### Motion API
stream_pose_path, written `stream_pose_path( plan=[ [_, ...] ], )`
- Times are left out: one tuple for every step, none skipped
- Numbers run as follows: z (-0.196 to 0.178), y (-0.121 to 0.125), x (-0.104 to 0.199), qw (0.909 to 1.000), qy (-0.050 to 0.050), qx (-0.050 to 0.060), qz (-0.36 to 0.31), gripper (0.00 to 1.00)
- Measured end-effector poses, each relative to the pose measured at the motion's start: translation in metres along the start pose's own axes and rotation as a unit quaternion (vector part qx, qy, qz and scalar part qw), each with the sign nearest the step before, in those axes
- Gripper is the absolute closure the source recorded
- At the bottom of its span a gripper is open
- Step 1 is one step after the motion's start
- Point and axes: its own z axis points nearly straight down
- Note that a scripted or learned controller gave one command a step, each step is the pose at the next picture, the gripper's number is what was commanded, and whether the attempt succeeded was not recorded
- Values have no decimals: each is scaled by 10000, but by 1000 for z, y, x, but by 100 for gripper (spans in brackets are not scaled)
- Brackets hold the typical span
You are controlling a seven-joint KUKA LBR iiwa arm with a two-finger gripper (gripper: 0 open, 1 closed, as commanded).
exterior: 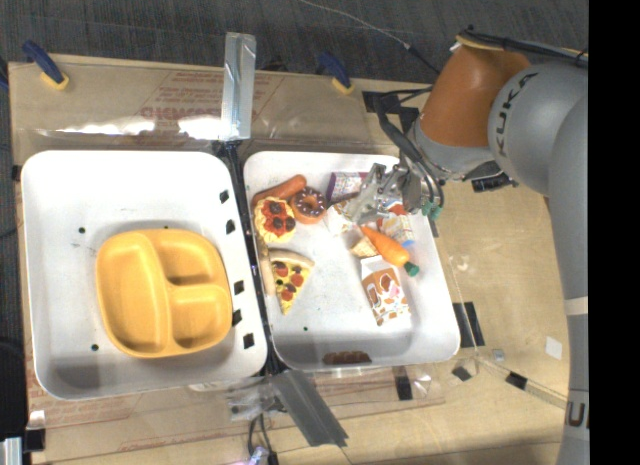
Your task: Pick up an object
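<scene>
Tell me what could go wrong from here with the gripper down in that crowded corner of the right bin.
1. The gripper sits among tightly packed items: the carrot, a purple packet and other toys, so it may catch two things or just nudge them aside.
2. It works close to the right bin's far wall, which could block a clean grasp.
3. The carrot lies slanted and looks rounded, so it might slip out.

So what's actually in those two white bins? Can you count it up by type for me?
Pizza pieces: 2, a round one and a slice
Hot dog: 1
Doughnut: 1
Carrot: 1
Snack packets: 2, a purple one and a white one
Yellow divided tray: 1
Total: 8. More may lie hidden under the gripper.
</scene>
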Motion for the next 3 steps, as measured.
stream_pose_path(
  plan=[
    [-110,1,-14,9994,-94,7,333,100],
    [-141,3,-13,9998,-51,8,-186,100],
    [-151,2,-5,9965,-44,10,-835,100]
  ],
)
